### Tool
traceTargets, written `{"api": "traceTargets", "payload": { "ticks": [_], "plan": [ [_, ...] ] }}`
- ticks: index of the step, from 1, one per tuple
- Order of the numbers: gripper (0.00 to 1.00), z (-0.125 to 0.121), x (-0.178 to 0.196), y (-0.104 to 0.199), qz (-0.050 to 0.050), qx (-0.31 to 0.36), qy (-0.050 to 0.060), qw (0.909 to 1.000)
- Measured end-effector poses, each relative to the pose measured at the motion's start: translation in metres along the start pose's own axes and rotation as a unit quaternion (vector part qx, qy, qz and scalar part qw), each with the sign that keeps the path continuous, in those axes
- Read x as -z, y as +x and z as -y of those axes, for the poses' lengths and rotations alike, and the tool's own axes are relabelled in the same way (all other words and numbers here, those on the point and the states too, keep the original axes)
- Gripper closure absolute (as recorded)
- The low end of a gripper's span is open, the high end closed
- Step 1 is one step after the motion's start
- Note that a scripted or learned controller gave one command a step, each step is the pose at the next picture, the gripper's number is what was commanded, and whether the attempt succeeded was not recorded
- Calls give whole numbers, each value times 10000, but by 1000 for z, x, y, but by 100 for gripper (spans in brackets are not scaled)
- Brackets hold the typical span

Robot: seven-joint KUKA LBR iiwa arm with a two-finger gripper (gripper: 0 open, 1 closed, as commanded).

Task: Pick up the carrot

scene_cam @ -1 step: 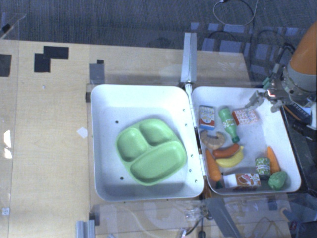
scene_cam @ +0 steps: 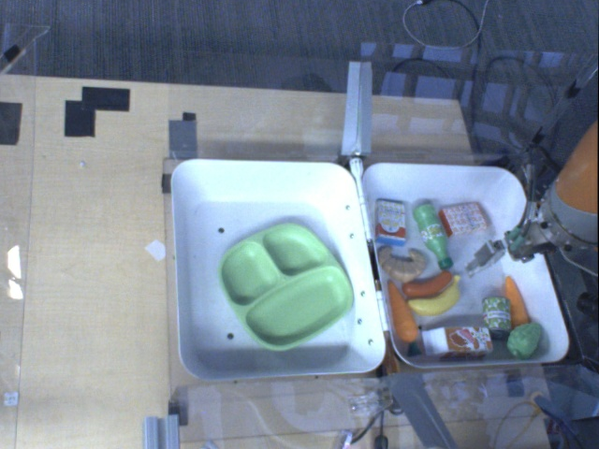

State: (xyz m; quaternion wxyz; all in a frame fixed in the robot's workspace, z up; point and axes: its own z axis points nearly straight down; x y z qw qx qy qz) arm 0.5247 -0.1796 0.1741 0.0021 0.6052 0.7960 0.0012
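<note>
Lying untouched at the right white bin's (scene_cam: pixel 552 293) left edge, the long orange plastic carrot (scene_cam: pixel 402 312) is not yet grasped; the metal pincer (scene_cam: pixel 486 256) hovers open and empty nearby.

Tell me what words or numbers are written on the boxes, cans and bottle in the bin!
None can be read in the camera view.
Small carton: blue and red printing, too blurred to read.
Red box: pattern only, too small to read.
Green bottle: white label, blurred.
Can: label too small to read.
Red packet: markings blurred.
</note>
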Motion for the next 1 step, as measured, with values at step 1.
{"api": "traceTargets", "payload": {
  "ticks": [1],
  "plan": [
    [0,32,-84,-15,4,399,-47,9992]
  ]
}}
